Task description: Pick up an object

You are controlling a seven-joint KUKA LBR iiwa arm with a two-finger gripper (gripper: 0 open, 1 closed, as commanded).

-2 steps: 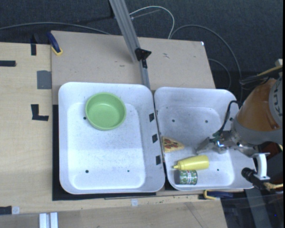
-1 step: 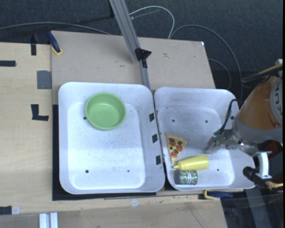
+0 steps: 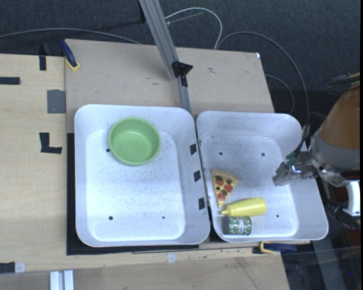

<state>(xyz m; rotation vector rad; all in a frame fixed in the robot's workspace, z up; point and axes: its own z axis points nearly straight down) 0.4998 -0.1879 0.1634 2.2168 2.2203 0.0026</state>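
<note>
The right bin (image 3: 263, 125) holds a pizza slice (image 3: 223, 186), a yellow mustard bottle (image 3: 245, 208) lying on its side, and a green can (image 3: 236, 225) at the front edge. A green bowl (image 3: 134, 141) stands at the back of the left bin (image 3: 97, 222). My gripper (image 3: 288, 172) hovers over the right side of the right bin, to the right of the pizza slice and the bottle, with nothing seen between its fingers. The arm's orange band (image 3: 345, 122) rises behind it at the right.
A grey metal pole (image 3: 160, 26) slants across the bench behind the bins. Cables (image 3: 242, 38) run over the dark floor at the back. A blue and yellow clamp (image 3: 68, 54) sits on the bench's back left corner.
</note>
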